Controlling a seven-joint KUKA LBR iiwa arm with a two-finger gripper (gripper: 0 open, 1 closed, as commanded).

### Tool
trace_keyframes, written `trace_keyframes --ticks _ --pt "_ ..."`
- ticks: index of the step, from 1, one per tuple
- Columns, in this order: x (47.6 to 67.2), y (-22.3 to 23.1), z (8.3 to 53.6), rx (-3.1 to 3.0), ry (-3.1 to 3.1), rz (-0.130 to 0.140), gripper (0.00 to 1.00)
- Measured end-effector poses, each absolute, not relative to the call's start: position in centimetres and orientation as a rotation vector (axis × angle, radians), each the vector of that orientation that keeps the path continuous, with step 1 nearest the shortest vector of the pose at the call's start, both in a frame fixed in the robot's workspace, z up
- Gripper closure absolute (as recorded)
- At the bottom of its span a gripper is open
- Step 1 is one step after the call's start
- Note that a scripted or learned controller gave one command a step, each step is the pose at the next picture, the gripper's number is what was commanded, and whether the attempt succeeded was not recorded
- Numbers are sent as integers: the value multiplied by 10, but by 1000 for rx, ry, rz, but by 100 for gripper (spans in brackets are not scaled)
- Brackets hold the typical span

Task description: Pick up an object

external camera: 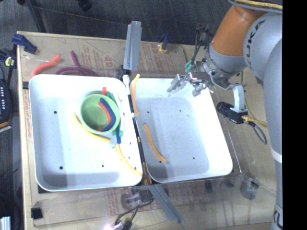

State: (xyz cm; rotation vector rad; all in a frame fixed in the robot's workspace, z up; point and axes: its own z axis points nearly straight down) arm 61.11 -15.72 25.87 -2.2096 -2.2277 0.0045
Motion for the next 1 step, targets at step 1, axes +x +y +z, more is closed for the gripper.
trace_keyframes --ticks 1 --pt "577 -119 161 -2088 -2342 7 0"
